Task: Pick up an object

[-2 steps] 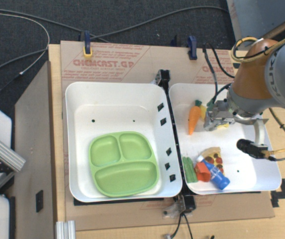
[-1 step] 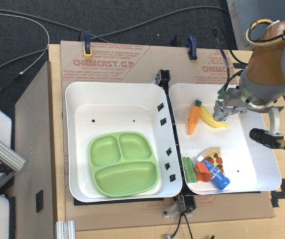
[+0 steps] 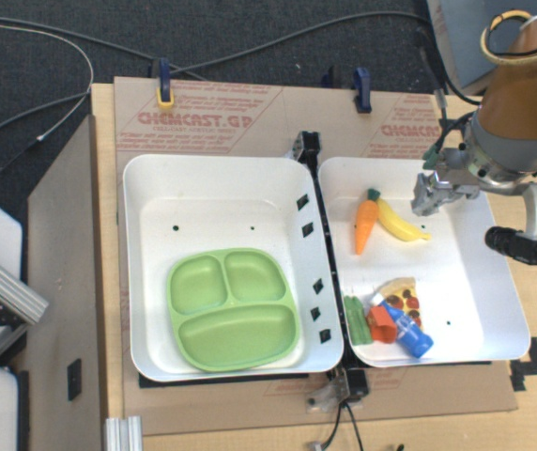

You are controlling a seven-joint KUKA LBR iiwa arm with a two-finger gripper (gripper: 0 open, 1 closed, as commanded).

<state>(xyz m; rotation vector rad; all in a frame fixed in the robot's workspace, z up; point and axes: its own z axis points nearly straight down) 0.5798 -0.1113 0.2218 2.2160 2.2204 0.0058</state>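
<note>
The banana (image 3: 402, 225) is a small yellow toy, smooth and slightly curved, lying flat on the floor of the right bin (image 3: 494, 289). Its long axis runs on a slant, one end up by the carrot's green top and the other end pointing down and to the right, toward the bin's middle. The carrot (image 3: 365, 225), orange with a green cap, lies just beside the banana on its left, nearly upright in the view with its tip pointing down. Below the banana, near the bin's front wall, sits a cluster: a green block (image 3: 355, 318), a red piece (image 3: 382, 324), a blue bottle (image 3: 409, 333) and a pizza slice (image 3: 402, 298). The arm (image 3: 522, 83) reaches in from the right, its orange band above the grey wrist, and the tool (image 3: 427, 198) hangs just above and right of the banana's upper end; whether it is parted or closed I cannot tell. Left of the banana, in the other bin (image 3: 146, 252), lies a green divided plate (image 3: 235, 308).
</note>
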